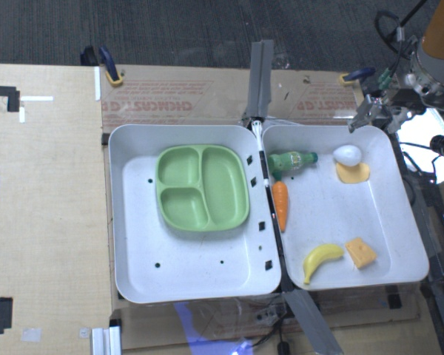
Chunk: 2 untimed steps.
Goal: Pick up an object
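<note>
The right bin (399,220) holds a green bottle (291,161) lying on its side and an orange carrot (280,205) by the left wall. A yellow banana (322,260) and a yellow cheese block (361,254) lie near the front. A white egg (348,154) rests beside an orange slice (354,172) at the back. My gripper (372,122) hangs over the bin's far right corner, above and to the right of the egg. It is open, with nothing between its fingers.
A green divided plate (203,188) lies in the left bin (133,257). A grey divider bar (260,80) runs between the bins at the back. Blue clamps (109,63) grip the cardboard's far edge. Cables hang at the right by the arm.
</note>
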Each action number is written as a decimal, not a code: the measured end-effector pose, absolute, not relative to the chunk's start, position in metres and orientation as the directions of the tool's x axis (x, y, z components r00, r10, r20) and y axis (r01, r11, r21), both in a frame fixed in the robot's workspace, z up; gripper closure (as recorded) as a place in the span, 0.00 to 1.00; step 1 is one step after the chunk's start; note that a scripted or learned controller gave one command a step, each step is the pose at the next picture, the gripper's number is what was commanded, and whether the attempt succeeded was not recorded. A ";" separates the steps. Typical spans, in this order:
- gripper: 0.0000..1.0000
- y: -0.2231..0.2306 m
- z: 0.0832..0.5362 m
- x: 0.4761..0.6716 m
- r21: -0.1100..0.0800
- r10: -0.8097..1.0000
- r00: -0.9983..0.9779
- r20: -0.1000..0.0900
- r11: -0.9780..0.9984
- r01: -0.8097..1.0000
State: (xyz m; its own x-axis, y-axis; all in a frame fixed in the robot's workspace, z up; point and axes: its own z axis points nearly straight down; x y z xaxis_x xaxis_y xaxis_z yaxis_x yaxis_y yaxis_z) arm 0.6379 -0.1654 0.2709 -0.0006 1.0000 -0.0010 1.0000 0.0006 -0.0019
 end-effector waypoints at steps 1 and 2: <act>0.00 -0.108 0.168 0.659 -0.002 0.986 -0.168 -0.001 0.168 0.986; 0.00 -0.121 0.092 0.659 -0.001 0.937 -0.349 -0.001 0.349 0.937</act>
State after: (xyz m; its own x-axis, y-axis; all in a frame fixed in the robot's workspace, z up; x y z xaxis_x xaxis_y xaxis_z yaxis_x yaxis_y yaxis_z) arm 0.6587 -0.1212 0.0924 -0.3486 0.9373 -0.0013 0.9373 0.3486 -0.0008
